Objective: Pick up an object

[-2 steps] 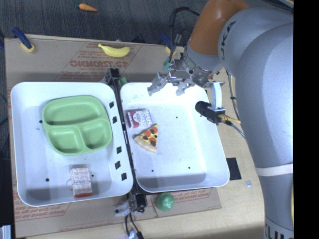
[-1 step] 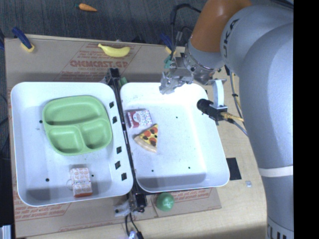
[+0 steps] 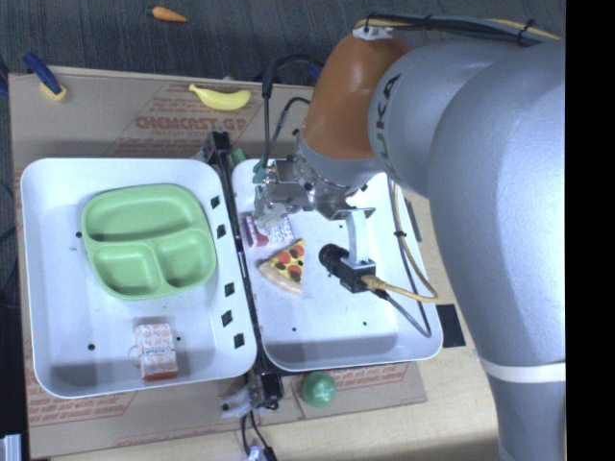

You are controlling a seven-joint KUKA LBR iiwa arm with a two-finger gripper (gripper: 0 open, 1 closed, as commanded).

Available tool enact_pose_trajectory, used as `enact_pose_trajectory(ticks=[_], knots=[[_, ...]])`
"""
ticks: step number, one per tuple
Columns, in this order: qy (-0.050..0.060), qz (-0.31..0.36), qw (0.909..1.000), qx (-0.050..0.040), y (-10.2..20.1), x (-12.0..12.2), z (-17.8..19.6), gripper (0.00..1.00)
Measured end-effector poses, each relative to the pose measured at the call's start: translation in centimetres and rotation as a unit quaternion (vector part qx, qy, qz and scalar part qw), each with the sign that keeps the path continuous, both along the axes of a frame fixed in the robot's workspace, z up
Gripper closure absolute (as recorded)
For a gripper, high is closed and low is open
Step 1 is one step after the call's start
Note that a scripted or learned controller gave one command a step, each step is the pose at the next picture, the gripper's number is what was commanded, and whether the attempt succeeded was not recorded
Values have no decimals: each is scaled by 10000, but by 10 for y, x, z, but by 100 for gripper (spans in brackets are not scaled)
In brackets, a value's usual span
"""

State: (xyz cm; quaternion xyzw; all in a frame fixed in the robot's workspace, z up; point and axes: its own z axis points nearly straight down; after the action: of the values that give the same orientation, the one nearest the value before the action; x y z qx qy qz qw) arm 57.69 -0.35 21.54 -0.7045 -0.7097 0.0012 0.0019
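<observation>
Crowding jaws (image 3: 272,203): pizza slice (image 3: 286,266), packet (image 3: 266,230).

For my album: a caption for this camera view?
Arm's hand hovers over the right bin near a pizza slice.

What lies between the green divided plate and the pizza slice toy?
In the camera view, between the green divided plate and the pizza slice toy run the two bins' adjoining rims, with black clips along them.

The arm (image 3: 452,113) hides the right bin's (image 3: 327,349) far corner; pincer (image 3: 272,200) blurred.
</observation>
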Motion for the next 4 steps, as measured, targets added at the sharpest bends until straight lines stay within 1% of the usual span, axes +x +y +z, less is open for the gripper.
enact_pose_trajectory(ticks=[1,2,3,4], knots=[[-3,-5,10000,-4,-1,0,0,0],[-23,-18,10000,-10,-62,34,16,0],[-25,12,10000,-6,-61,35,26,100],[-23,13,10000,-6,-61,35,26,0]])
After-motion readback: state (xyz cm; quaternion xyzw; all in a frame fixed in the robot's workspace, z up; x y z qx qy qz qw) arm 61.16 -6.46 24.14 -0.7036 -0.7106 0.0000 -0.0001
